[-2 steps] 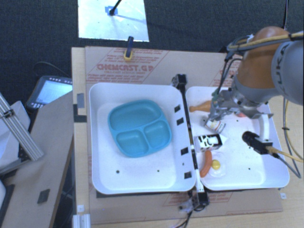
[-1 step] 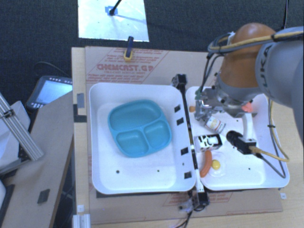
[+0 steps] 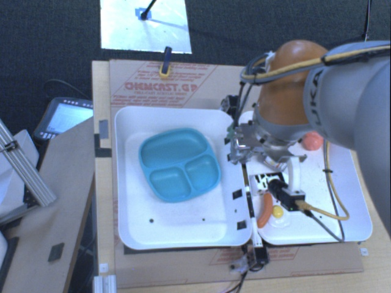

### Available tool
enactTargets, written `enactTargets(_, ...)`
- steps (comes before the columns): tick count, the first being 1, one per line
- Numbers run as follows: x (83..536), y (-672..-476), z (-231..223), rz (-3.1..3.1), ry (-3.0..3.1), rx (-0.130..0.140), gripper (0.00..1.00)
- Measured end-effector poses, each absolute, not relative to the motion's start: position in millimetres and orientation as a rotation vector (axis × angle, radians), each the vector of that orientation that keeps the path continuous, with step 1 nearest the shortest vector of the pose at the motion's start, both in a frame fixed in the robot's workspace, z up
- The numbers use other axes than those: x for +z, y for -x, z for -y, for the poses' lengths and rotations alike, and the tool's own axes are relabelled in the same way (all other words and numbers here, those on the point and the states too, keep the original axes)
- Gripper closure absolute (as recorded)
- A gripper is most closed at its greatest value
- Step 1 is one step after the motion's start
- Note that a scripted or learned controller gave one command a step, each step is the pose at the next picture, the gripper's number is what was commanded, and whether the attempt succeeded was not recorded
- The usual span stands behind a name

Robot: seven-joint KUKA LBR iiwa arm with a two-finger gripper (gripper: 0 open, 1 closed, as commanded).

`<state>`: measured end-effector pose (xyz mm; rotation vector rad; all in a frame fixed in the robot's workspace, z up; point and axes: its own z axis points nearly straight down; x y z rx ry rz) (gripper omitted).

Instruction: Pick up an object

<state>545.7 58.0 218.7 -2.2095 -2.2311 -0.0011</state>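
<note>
An orange sausage-shaped toy [image 3: 264,209] lies by the near left corner of the right bin [image 3: 345,191], along the wall it shares with the left bin [image 3: 131,224]. A small yellow piece [image 3: 278,212] is just beside it. Farther along that wall hangs the gripper [image 3: 263,156], probably lining up on these toys; I cannot tell whether it is open or closed. A pink ball [image 3: 313,140] sits toward the far edge. A blue divided plate [image 3: 179,163] lies mid left bin.

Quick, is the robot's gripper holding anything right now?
Gripper: cannot be told. It sits low over the right bin, and the arm blocks it from above.
</note>
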Motion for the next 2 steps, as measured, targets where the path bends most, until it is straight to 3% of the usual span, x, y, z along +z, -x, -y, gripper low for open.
enactTargets(1, 231.2, -539.3, -107.9, 2.233, 2.210, -0.005, 1.00)
enactTargets(2, 230.9, -539.6, -104.4, 2.227, 2.217, -0.002, 0.00)
